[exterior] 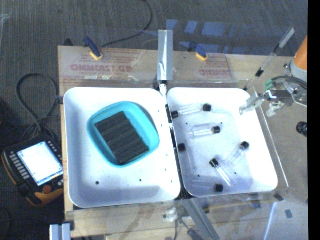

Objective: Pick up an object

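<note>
- My gripper (252, 104) sits over the far right corner of the right bin (265, 149); I cannot tell how it is set.
- Several clear tubes with black caps lie scattered in that bin.
- The nearest tube (192, 109) lies to the left of my gripper, apart from it, and another tube (206, 131) lies just below that.
- The left bin (75, 184) holds a blue tray (97, 119) with a black slab (121, 137) inside.

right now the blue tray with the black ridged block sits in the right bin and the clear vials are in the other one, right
Not quite. The camera view shows the blue tray with the black ridged block in the left bin; the clear vials lie in the right bin.
</note>
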You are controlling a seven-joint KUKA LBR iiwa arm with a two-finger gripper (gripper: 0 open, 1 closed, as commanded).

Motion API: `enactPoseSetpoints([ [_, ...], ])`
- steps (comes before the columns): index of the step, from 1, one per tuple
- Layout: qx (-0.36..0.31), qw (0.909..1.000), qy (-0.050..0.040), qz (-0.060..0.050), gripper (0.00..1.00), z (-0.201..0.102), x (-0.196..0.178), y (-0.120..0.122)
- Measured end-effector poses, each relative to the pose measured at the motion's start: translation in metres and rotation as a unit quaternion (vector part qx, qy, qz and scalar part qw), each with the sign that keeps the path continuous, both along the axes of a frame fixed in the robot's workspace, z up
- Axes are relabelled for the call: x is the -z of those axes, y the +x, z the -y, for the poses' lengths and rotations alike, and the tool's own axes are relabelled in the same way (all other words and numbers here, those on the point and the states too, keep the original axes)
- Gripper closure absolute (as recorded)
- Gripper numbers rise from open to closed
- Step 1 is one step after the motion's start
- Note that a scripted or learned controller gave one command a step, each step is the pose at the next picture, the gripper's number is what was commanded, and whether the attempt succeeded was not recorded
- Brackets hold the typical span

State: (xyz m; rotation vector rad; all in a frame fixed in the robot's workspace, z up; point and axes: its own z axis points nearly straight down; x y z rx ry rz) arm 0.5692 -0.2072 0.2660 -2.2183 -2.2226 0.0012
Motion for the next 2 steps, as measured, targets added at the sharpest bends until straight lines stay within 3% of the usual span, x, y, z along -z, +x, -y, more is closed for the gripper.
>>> enactPoseSetpoints([
  [1,-0.017,0.9999,0.0000,-0.001,0.00,-0.059,0.111,0.030],
  [2,-0.031,0.9995,-0.0024,0.006,0.00,-0.021,0.176,0.057],
])
